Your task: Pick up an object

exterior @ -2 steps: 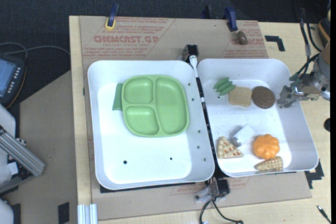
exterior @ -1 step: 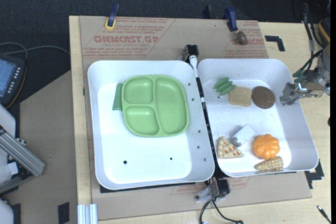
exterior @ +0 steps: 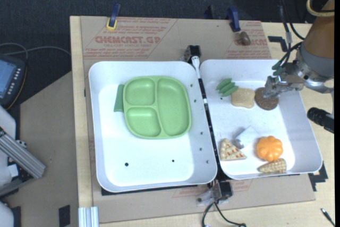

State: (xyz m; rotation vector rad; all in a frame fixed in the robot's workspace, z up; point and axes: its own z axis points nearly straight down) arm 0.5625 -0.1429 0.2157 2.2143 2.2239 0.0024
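End effector [exterior: 274, 84] over brown disc [exterior: 266, 100], right bin [exterior: 303, 130] | grasp state: cannot tell | disc round, no long axis

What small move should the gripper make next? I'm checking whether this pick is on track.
Probably a short descent straight down. The gripper hangs over the brown round piece in the right bin, right beside the tan cookie-like piece. Nothing visibly sits in its grasp yet, so lowering onto the brown piece seems the sensible step.

Round brown object [exterior: 266, 101], perhaps a cookie, flat in right bin's [exterior: 300, 130] upper part, beside tan piece [exterior: 243, 98].
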